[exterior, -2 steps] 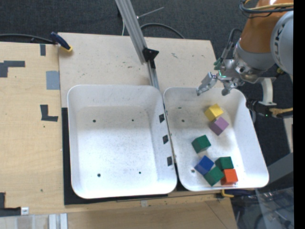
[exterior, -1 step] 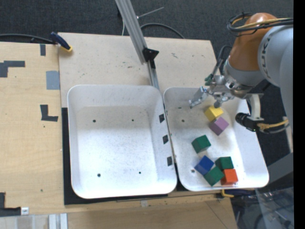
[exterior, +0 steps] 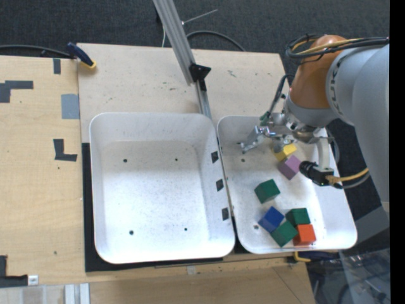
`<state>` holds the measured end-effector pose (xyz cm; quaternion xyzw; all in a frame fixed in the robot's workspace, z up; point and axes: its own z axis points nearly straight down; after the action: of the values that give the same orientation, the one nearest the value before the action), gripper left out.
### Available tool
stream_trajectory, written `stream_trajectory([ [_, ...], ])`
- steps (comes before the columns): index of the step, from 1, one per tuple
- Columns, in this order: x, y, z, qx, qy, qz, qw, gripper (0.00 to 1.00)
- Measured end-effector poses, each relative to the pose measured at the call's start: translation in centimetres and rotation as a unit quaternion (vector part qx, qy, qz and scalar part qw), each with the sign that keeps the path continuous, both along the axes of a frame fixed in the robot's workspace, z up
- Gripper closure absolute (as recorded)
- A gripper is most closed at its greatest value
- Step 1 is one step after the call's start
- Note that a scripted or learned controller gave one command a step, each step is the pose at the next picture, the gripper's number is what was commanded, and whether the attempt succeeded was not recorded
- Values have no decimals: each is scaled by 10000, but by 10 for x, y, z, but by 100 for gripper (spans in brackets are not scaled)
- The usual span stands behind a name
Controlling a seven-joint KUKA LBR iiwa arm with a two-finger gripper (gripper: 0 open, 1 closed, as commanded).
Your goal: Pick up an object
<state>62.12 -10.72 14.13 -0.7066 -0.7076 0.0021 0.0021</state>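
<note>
The gripper (exterior: 250,144) is seen low in the right bin (exterior: 243,233); its claw state cannot be told. Nothing is seen held. The yellow block (exterior: 288,149) and purple block (exterior: 290,166) lie just beside it, so one could be pushed away and the grab missed

A blue-and-yellow clamp (exterior: 81,55) grips the bench's (exterior: 139,75) far edge.

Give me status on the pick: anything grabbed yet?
Done: arm is over the right bin, gripper near its upper end. In hand: nothing visible between its fingers. Left: the grasp; yellow block, purple block, and green, blue and orange blocks all lie in the bin.
</note>
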Motion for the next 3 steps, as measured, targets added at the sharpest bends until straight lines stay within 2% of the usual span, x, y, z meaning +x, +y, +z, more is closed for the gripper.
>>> stream_trajectory([
  [1,-2,1,-53,-2,2,0,10000,0],
  [2,0,2,-40,3,-15,5,10000,100],
  [3,3,6,23,-3,-55,3,10000,100],
])
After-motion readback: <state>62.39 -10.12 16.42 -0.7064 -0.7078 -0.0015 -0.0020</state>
